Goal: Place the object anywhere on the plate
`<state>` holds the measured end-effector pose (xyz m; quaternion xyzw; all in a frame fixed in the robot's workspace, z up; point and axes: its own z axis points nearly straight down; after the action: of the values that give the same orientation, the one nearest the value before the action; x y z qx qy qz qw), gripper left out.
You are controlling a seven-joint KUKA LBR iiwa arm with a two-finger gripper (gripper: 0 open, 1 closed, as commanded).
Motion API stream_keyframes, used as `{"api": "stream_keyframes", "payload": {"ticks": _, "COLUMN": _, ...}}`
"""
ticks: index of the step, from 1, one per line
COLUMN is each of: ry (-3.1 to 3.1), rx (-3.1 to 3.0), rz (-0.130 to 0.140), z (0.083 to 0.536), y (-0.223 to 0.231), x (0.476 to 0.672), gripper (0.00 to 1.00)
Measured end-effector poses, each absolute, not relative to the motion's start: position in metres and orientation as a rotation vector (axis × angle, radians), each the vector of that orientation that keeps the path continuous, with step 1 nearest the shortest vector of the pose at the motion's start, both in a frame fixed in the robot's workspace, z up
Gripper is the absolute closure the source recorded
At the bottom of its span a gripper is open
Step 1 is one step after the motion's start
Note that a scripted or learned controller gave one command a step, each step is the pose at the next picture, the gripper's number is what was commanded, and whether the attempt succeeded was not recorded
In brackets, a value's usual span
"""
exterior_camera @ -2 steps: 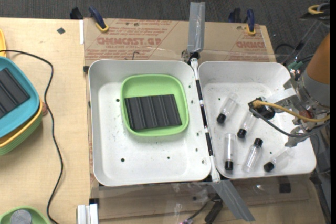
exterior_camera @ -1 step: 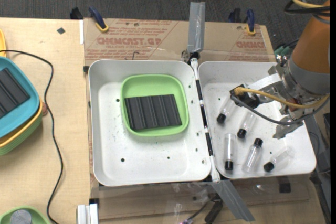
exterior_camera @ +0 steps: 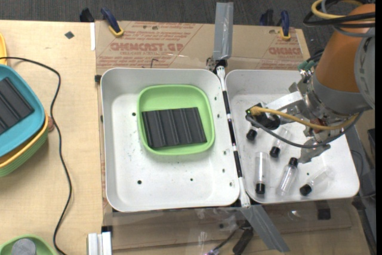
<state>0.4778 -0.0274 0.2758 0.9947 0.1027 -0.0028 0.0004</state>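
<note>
The claw (exterior_camera: 314,141) is hanging over the right bin (exterior_camera: 343,185), its grip state impossible to tell. Just below and left of it, clear vials (exterior_camera: 287,175) with black caps are lying scattered. Farther left, the green plate (exterior_camera: 145,101) is sitting in the left bin (exterior_camera: 119,182), carrying a dark ribbed pad (exterior_camera: 173,127)

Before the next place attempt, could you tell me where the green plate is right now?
The green plate sits in the left bin, toward its upper middle, with a dark ribbed mat on it.
</note>
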Motion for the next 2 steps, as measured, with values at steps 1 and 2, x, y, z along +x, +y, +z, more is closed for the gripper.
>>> {"api": "stream_keyframes", "payload": {"ticks": 1, "ry": 0.311, "rx": 3.127, "rz": -0.011, "z": 0.226, "y": -0.11, "x": 0.477, "gripper": 0.0}}
{"api": "stream_keyframes", "payload": {"ticks": 2, "ry": 0.318, "rx": 3.125, "rz": -0.006, "z": 0.248, "y": -0.057, "x": 0.478, "gripper": 0.0}}
